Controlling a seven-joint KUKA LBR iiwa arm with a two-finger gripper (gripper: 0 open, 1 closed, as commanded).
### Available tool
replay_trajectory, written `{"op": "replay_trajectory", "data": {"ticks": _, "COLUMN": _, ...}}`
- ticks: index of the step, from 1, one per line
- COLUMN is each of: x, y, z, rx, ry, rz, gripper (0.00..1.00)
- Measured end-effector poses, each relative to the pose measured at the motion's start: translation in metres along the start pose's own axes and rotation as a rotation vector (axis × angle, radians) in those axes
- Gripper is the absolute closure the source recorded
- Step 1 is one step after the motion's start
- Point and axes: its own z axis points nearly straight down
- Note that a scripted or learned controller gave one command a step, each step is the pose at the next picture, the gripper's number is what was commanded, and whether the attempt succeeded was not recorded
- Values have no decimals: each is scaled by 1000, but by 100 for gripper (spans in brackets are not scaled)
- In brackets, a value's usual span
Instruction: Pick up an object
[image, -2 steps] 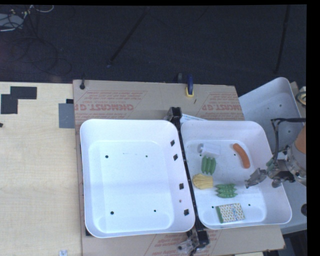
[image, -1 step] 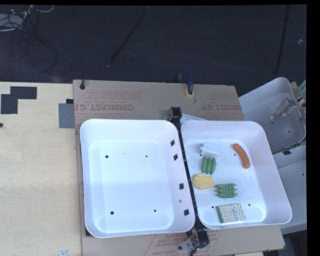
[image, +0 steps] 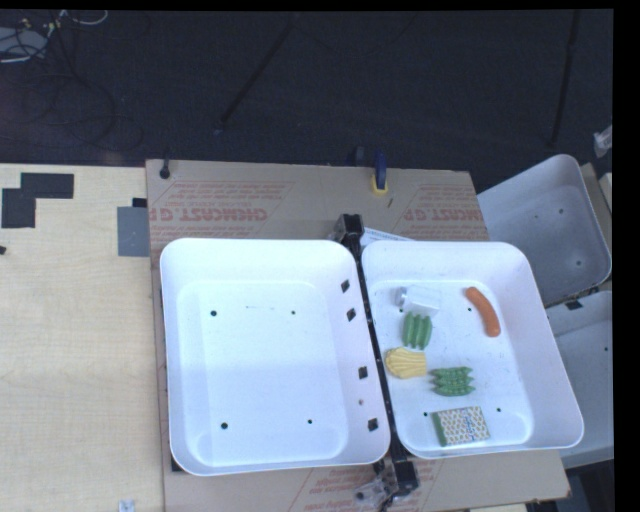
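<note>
Brown cardboard (image: 300, 205) under the white bins (image: 260, 270) bears mirrored red lettering, illegible; right bin holds an orange sausage (image: 482, 310), green pods (image: 451, 380) and a speckled packet (image: 461, 426).

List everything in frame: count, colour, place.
bins: 2, white, side by side on the bench; left bin, right bin
sausage: 1, orange, right bin, upper right
clear packet: 1, whitish, right bin, upper middle
green bundle: 1, green, right bin, just below the clear packet
yellow item: 1, yellow, right bin, by its left wall
pea pods: 1 cluster, green, right bin, right of the yellow item
sponge: 1, green edge with pale speckled face, right bin, near front
cardboard sheet: 1, brown with red print, under the bins
</note>
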Motion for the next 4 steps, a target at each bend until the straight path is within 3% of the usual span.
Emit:
{"op": "replay_trajectory", "data": {"ticks": 1, "x": 1, "y": 0, "z": 1, "rx": 20, "ry": 5, "rz": -3, "gripper": 100}}
{"op": "replay_trajectory", "data": {"ticks": 2, "x": 5, "y": -70, "z": 3, "rx": 20, "ry": 8, "rz": 6, "gripper": 100}}
{"op": "replay_trajectory", "data": {"ticks": 3, "x": -13, "y": -130, "z": 139, "rx": 33, "ry": 11, "rz": 9, "gripper": 100}}
{"op": "replay_trajectory", "data": {"ticks": 4, "x": -9, "y": -132, "z": 344, "rx": 33, "ry": 13, "rz": 4, "gripper": 100}}
